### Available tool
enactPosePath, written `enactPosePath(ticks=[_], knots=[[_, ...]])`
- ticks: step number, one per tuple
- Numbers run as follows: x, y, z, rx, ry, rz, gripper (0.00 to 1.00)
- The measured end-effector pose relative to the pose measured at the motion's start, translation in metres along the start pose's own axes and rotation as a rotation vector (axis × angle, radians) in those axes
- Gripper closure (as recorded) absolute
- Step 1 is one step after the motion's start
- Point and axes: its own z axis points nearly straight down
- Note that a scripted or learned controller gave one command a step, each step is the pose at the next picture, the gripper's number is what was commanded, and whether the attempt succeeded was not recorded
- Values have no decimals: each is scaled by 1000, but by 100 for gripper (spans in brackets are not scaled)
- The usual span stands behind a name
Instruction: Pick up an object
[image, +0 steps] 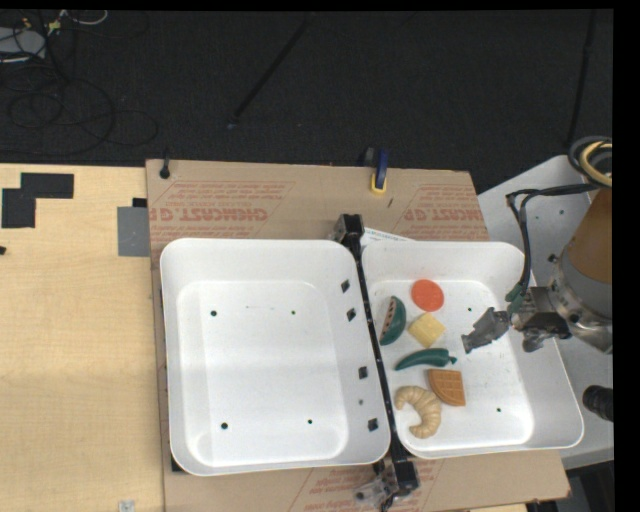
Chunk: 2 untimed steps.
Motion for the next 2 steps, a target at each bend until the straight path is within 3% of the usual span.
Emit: enactPosePath(ticks=[1, 2], knots=[[16, -10, 127, 13, 4, -1, 0], [13, -7, 111, 3, 1, 8, 100]])
